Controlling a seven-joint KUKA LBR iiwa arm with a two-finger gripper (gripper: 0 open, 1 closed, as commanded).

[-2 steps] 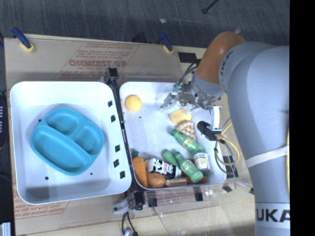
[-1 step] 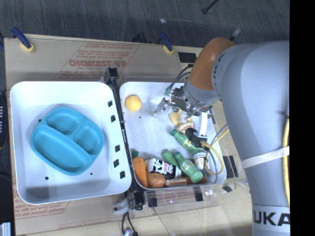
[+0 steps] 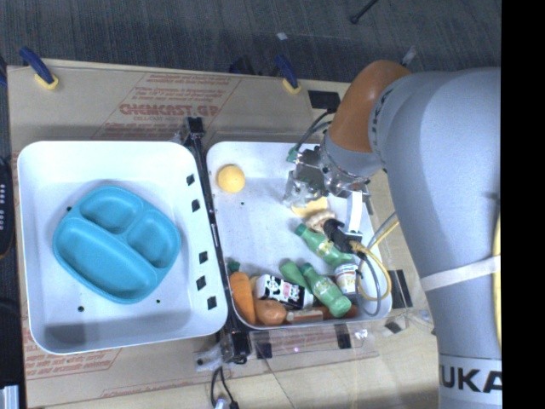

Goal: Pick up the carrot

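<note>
Camera view: your carrot [image 3: 243, 292] lies unpicked at the right bin's [image 3: 255, 228] near-left corner.
Gripper [image 3: 300, 192] hovers well apart from it; finger state, you cannot tell.

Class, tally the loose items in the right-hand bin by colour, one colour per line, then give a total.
Green: 3, the bottles
Orange: 1, the carrot
Yellow: 1, the ball
Black and white: 1, a cow-patterned toy
Brown: 1, a rounded piece
Total: 7; items under the gripper are too hidden to count.
</note>
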